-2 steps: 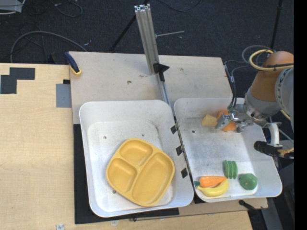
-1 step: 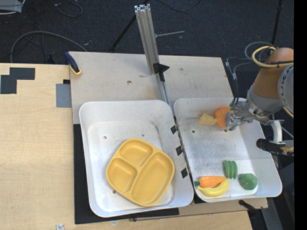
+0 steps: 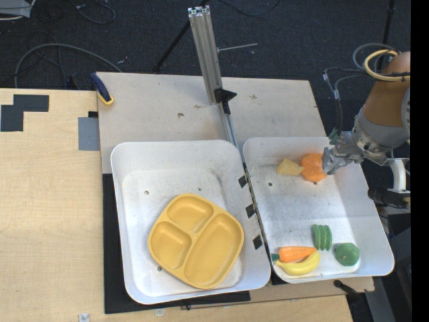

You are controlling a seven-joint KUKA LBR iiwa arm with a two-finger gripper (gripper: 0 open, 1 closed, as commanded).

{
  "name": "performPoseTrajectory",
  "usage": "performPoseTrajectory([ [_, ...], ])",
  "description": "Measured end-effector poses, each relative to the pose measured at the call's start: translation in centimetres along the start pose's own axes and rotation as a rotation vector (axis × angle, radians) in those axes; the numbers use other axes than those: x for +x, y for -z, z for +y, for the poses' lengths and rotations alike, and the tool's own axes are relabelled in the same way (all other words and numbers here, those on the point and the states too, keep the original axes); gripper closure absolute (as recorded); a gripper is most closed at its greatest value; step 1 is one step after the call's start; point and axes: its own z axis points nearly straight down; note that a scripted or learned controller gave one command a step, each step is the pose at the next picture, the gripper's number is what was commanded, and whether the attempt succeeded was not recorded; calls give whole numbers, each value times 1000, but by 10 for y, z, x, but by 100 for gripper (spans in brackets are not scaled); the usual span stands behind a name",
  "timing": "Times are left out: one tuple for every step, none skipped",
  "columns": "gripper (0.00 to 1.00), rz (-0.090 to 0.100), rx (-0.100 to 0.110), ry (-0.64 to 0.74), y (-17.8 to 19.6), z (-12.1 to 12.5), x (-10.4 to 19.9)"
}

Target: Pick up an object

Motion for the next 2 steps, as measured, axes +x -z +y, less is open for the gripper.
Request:
performPoseTrajectory([
  [100, -1, -2, 1, 58, -3, 8],
  [100, -1, -3, 1, 118, -8, 13],
])
